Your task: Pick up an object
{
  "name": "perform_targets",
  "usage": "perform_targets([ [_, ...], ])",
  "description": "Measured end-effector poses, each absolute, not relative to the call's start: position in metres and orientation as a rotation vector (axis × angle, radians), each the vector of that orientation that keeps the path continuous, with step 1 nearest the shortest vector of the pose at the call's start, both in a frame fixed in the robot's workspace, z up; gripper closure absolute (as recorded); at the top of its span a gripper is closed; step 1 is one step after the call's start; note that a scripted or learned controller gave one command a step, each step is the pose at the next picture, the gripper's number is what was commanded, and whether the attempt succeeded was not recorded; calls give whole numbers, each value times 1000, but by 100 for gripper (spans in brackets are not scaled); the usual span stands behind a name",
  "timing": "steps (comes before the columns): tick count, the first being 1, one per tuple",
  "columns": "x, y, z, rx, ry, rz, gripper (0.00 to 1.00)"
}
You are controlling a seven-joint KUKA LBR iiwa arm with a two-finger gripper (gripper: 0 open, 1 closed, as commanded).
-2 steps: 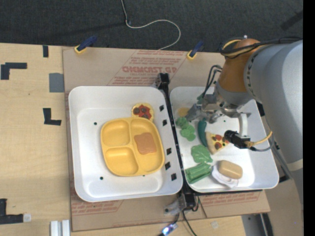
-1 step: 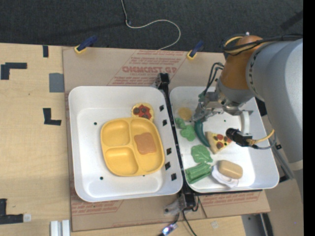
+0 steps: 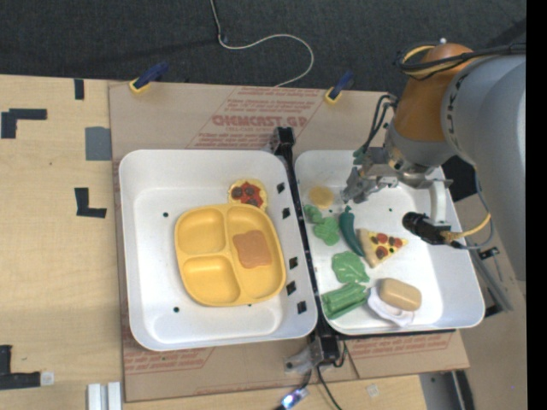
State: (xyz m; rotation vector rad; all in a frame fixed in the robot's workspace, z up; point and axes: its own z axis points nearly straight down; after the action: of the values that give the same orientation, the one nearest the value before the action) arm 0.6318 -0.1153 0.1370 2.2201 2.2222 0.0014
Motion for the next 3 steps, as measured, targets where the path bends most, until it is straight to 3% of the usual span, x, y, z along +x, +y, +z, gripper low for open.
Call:
perform_targets([
  [1,633,-109,199,2217,2222,4,100],
  [2,633,-108,225,2219,2223,1,100],
  [3,592,-74,217,2222,2225,-5,100],
])
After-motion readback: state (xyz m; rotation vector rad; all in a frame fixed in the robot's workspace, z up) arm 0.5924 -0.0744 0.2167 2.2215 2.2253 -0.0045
